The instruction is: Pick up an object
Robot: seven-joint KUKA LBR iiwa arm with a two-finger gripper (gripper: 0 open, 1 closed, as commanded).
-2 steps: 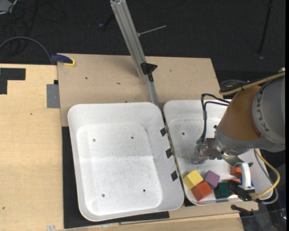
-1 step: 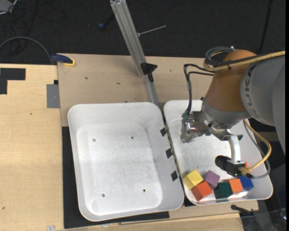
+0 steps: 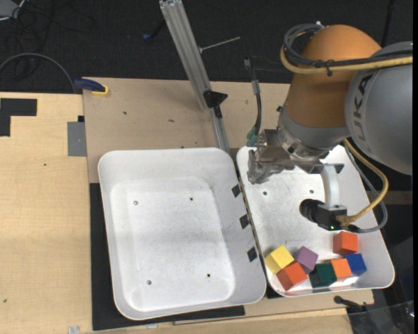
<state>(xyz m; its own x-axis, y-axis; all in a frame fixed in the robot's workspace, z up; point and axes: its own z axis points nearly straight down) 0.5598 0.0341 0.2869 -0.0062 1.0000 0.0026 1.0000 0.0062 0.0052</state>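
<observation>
Several small blocks lie in the near end of the right bin (image 3: 383,273): a yellow one (image 3: 280,257), a purple one (image 3: 306,257), a red one (image 3: 291,275), a green one (image 3: 323,275), an orange one (image 3: 341,267), a blue one (image 3: 356,263) and another orange-red one (image 3: 345,242). My gripper (image 3: 261,164) hangs over the far left part of that bin, close to the wall it shares with the left bin, well away from the blocks. I see nothing in it.
The left bin (image 3: 111,186) sits beside the right one. A slanted aluminium rail (image 3: 191,61) rises behind the bins. A black connector (image 3: 320,213) with a cable hangs off the arm above the right bin's middle.
</observation>
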